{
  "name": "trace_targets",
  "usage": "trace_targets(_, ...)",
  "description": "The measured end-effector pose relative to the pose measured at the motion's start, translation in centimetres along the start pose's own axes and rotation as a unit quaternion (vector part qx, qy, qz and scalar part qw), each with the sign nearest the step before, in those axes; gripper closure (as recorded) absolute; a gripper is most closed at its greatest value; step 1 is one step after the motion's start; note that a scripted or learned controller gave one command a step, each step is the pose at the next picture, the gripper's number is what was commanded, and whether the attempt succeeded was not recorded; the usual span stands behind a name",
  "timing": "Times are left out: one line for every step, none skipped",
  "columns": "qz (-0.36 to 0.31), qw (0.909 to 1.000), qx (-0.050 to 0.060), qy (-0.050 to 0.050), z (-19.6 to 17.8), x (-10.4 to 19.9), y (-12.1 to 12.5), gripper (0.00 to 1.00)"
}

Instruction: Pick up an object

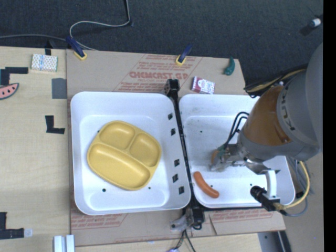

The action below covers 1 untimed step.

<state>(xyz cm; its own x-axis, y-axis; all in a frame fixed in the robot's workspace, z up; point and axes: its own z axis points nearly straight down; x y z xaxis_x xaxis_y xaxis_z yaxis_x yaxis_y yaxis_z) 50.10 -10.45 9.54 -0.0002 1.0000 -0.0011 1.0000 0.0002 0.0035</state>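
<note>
Two shallow white bins sit side by side on a sheet of printed cardboard (152, 77) laid over a pale wooden bench (31, 140); dark carpet (210, 14) lies beyond. The left bin (79, 140) holds a yellow divided tray (124, 154), lying flat near its middle. The right bin (210, 106) holds a toy hot dog (206, 185) near its front edge, lying apart from the gripper (219, 159). The gripper hangs low over the bin's floor; whether it is spread or closed cannot be told.
</note>
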Motion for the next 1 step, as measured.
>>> trace_targets(0.0,1.0,0.0,0.0,0.0,0.0,-0.01,0.0)
